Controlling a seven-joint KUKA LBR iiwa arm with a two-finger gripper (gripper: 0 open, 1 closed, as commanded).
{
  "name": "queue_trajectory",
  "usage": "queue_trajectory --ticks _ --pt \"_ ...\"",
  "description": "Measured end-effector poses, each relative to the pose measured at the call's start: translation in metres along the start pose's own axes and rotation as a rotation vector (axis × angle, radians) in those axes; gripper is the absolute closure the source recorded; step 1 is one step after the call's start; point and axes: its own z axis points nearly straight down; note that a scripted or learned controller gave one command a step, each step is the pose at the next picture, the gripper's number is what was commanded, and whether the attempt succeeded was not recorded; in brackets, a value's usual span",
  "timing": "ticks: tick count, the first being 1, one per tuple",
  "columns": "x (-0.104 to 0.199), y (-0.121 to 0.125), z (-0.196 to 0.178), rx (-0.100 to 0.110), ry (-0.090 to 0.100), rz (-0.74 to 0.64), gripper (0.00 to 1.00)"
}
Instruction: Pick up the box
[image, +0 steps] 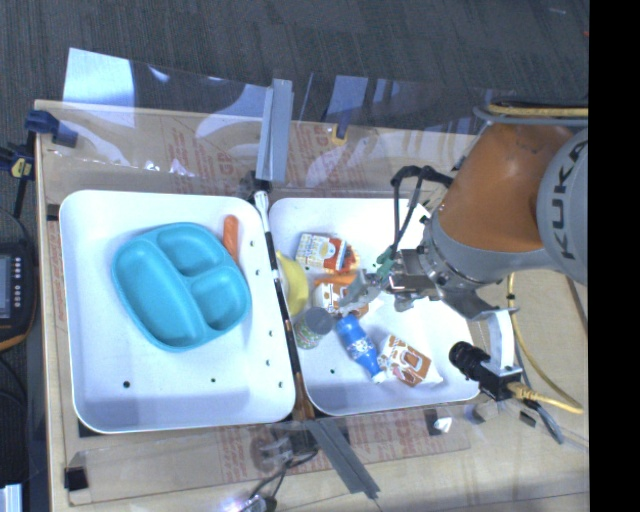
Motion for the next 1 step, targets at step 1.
queue_trajectory --ticks 1 --pt "-0.0223 0.0834 0.1091 0.0 -0.001 -0.181 0.0"
